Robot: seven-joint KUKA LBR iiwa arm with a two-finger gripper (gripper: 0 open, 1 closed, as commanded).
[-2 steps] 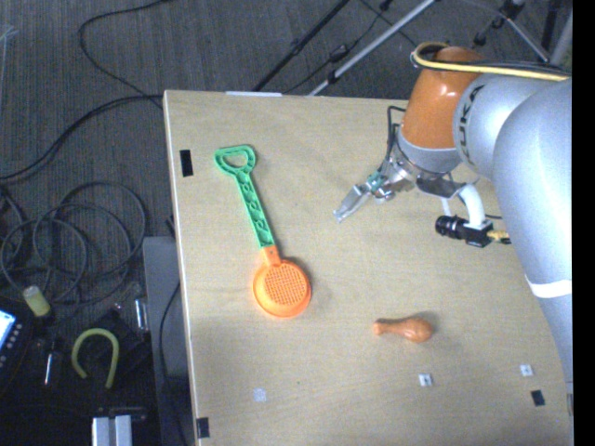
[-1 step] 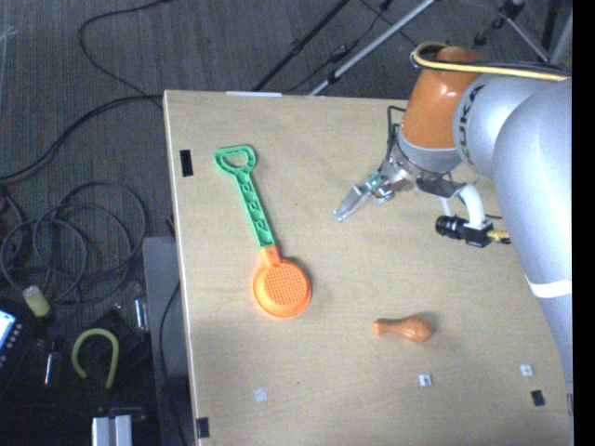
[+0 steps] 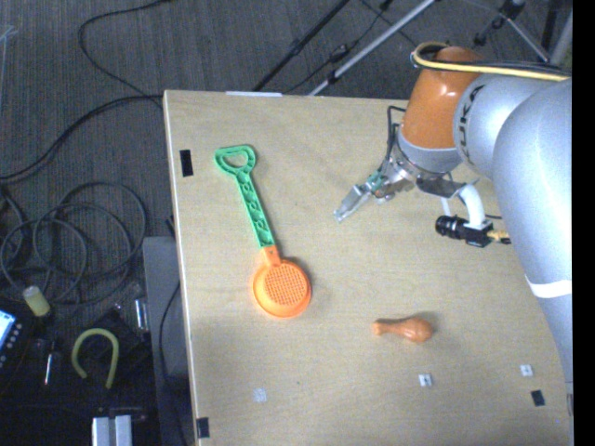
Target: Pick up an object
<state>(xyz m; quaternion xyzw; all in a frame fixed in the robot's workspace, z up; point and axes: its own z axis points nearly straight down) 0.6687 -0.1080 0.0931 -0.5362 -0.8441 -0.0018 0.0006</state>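
A toy skimmer with an orange round head and a long green handle lies on the left half of the tan board. Its handle points toward the far edge. A small orange drumstick-shaped toy lies nearer the front, right of the middle. My gripper reaches in from the right and hovers over bare board, tilted down to the left. It is well right of the skimmer's handle and above the drumstick in the picture. Nothing shows in it.
The grey arm with its orange band fills the right side. A black fitting juts from the wrist. Cables and small items lie on the dark floor beyond the board's left edge. Stand legs cross the floor behind.
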